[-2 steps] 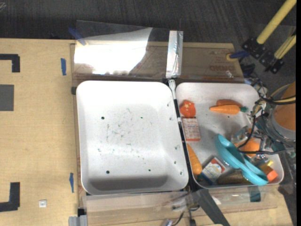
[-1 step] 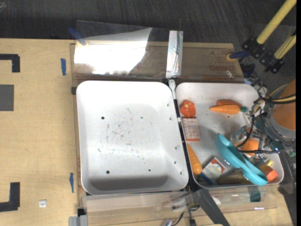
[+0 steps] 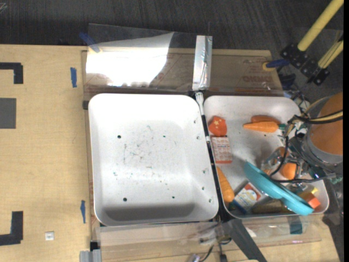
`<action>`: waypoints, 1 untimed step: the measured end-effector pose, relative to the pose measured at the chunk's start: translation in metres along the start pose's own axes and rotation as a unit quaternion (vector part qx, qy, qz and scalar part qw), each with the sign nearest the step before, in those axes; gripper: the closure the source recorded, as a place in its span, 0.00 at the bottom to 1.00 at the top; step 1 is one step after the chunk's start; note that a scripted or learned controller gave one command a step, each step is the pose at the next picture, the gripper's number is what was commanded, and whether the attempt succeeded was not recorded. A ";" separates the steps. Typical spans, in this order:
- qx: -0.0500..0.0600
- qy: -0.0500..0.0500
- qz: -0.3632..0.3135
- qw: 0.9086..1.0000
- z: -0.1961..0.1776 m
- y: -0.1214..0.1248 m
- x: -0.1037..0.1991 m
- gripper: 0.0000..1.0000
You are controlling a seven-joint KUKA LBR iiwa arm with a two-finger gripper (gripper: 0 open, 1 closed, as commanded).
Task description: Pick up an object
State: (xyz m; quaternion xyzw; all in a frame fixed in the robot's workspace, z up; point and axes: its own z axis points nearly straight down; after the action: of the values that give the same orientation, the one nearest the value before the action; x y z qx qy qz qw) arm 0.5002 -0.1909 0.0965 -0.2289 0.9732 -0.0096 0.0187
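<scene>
The right bin (image 3: pixel 240 105) holds several objects. A red tomato (image 3: pixel 217 125) lies near its left wall, with a white and red packet (image 3: pixel 221 149) just below it. An orange carrot (image 3: pixel 262 126) lies at the back. A second orange piece (image 3: pixel 225 185) rests by the front left wall, beside a small printed box (image 3: pixel 248 195). A long light blue tool (image 3: pixel 275 188) lies slanted across the front. My gripper (image 3: pixel 280 158) reaches down at the bin's right side, just above a small orange object (image 3: pixel 288 171). Wires and the wrist hide much of it.
The left white bin (image 3: pixel 147 152) stands beside the right one, split from it by a thin wall. A clear plastic sheet (image 3: pixel 136 59) and a silver strip (image 3: pixel 202 61) lie behind the bins. Yellow poles (image 3: pixel 322 21) stand at the back right.
</scene>
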 end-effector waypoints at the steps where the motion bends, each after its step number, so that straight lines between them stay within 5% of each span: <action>1: -0.004 0.010 0.244 0.970 0.006 0.021 -0.027 0.00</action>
State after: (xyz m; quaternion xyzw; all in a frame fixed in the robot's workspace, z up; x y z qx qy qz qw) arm 0.5148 -0.1601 0.0910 0.0157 0.9998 -0.0029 0.0102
